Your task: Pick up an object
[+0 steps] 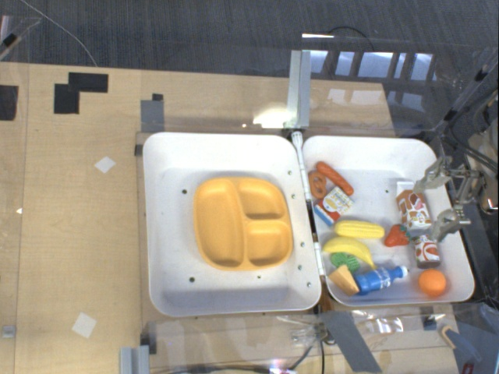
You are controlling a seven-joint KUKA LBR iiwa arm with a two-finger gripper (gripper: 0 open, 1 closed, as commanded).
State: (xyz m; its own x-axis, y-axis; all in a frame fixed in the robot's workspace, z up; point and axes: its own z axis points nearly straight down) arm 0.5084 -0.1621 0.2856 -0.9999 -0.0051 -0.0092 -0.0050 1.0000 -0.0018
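At the right bin's (366, 150) far-right edge, my gripper (443, 201) hangs with fingers (431, 177) spread apart, nothing between them. Target, by my judgement: the brown carton (412, 209), lying just inboard of the fingertips, touching neither. A red can (426, 251) and orange ball (432, 283) sit beyond my nearer finger. Toys crowd together, so a spread approach suits.

Yellow sectioned tray (240, 223) in the left white bin (168, 232) (three compartments).
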